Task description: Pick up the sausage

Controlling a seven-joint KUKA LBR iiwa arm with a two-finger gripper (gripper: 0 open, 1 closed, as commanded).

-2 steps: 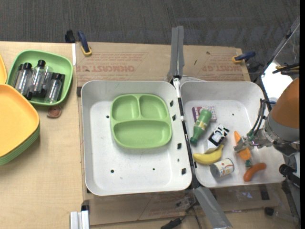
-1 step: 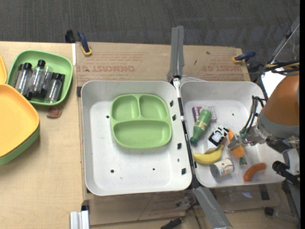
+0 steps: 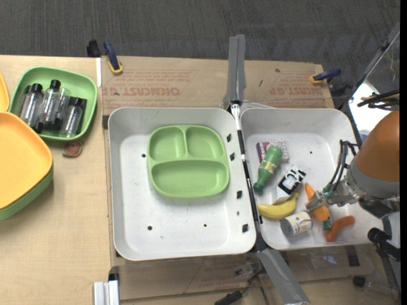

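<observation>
Bench [image 3: 57, 253]: bare tan surface on the left, cardboard sheet under both bins.

Left bin [image 3: 127, 234]: white, shallow; a green divided plate [image 3: 188, 161] sits flat in its upper middle, three compartments.

Right bin [image 3: 318, 129]: white, holds the small items, grouped in its lower middle.

Arm [image 3: 381, 151]: enters from the right edge, orange band visible, wrist low over the right bin's right side.

Far left of bench: stack of yellow plates [image 3: 22, 170]; above it a green tray [image 3: 57, 103] holding several small dark-capped bottles.

Right bin contents: green bottle [image 3: 268, 166] lying at a slant, neck toward the lower left; banana [image 3: 278, 207] just below it; small white can [image 3: 297, 223] on its side beside the banana's right end; black-and-white item [image 3: 292, 180] above the banana.

Sausage [image 3: 339, 227]: orange-red, lying on the bin floor near the lower right corner, just below the hand.

Hand [image 3: 321, 203]: down among the items, near an orange piece [image 3: 310, 192]. Finger opening: cannot tell; nothing seen held.
</observation>
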